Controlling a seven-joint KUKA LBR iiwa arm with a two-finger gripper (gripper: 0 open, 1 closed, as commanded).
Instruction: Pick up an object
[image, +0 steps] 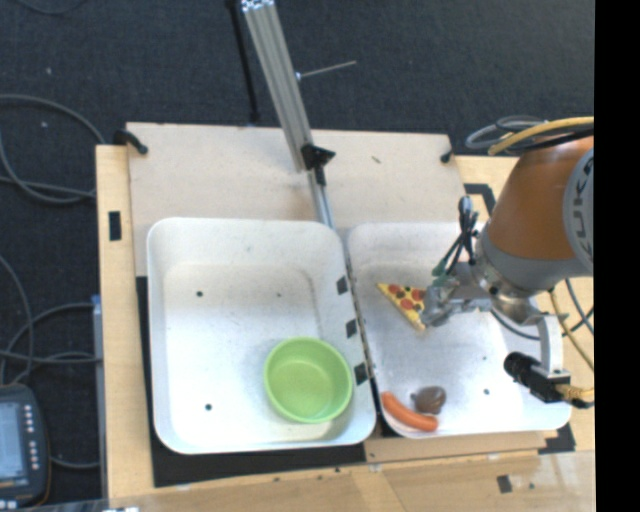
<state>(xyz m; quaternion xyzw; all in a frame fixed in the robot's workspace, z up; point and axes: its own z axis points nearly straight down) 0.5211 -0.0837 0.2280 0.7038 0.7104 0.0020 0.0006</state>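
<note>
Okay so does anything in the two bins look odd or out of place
Nothing looks spilled or broken. The pizza slice lies in the right bin at the claw. A hot dog sits at that bin's front edge; the green bowl sits upright in the left bin.

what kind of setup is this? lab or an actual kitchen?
Most likely a robot lab test bench, not a kitchen. Two shallow white bins sit on a plain board over dark carpet with loose cables. The food is toy-like: a pizza slice, a sausage, and a green bowl.
</note>
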